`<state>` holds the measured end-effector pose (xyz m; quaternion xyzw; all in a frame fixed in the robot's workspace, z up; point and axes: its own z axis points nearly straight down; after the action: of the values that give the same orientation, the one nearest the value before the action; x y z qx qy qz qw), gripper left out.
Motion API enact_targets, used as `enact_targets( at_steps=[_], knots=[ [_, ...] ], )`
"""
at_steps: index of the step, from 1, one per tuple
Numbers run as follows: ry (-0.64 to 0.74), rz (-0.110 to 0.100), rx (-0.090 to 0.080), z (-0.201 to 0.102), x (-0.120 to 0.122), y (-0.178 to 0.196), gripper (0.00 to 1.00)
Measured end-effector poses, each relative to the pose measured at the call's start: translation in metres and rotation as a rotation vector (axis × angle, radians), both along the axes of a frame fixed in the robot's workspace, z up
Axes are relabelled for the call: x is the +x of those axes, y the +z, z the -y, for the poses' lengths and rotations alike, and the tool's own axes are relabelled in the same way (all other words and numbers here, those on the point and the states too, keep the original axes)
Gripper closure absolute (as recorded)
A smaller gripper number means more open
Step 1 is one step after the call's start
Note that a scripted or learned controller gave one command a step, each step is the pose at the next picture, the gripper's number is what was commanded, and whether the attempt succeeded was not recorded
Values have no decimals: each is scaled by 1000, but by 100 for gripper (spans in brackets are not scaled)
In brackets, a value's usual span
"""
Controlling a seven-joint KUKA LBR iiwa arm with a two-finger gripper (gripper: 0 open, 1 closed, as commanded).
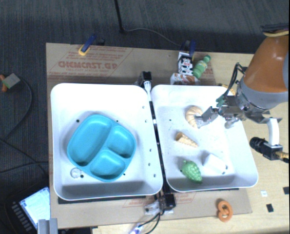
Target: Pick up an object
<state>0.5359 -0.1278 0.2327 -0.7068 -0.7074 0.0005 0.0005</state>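
Note:
The right bin [242, 179] holds a tan shell-shaped toy [193, 113], a small ice-cream cone [185, 140], a green bumpy toy [191, 171] and a white block [214, 163]. My gripper [217, 120] hangs over the upper right part of this bin, just right of the shell toy. It is open, with one fingertip [204, 117] close to the shell and nothing between the fingers. The grey and orange arm [269, 77] comes in from the right.
A blue divided plate [102, 146] lies in the left bin [62, 96], with a small clear ring [76, 173] beside it. On the bench behind the bins stand a small box and a green toy [199, 67]. An orange ring [224, 209] lies in front.

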Motion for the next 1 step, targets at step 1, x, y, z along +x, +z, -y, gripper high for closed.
enact_targets(
  at_steps=[1],
  knots=[
    [1, 2, 0, 71, 2, -139, 0]
  ],
)
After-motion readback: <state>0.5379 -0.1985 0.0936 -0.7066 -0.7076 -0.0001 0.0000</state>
